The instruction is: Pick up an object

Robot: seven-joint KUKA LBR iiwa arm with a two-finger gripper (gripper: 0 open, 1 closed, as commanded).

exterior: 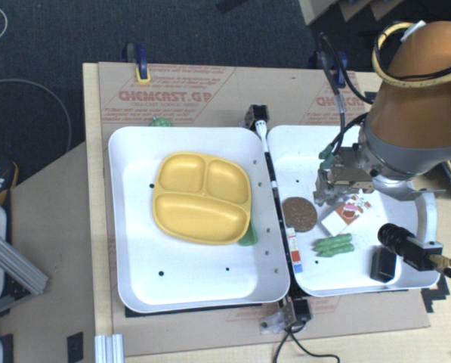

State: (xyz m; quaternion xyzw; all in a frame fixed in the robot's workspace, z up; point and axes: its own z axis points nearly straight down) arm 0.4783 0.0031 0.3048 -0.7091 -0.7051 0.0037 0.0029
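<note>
Hovering over the right bin [308, 146], the hand [332, 191] sits close to that bin's middle, the grey arm reaching in from 3 o'clock. Whether the hand is spread or pressed together cannot be told from this angle, and nothing is seen pinched in it. Just at its 7 o'clock lies a brown disc [300, 212]; at its 5 o'clock, a white-and-red packet [347, 212]. A green pod [333, 244] rests at 6 o'clock of the packet, near the bin's front. On the bench [172, 89], the left bin [134, 203] holds a yellow divided plate [202, 197], with a green piece [248, 237] peeking out at its 4 o'clock edge.
</note>
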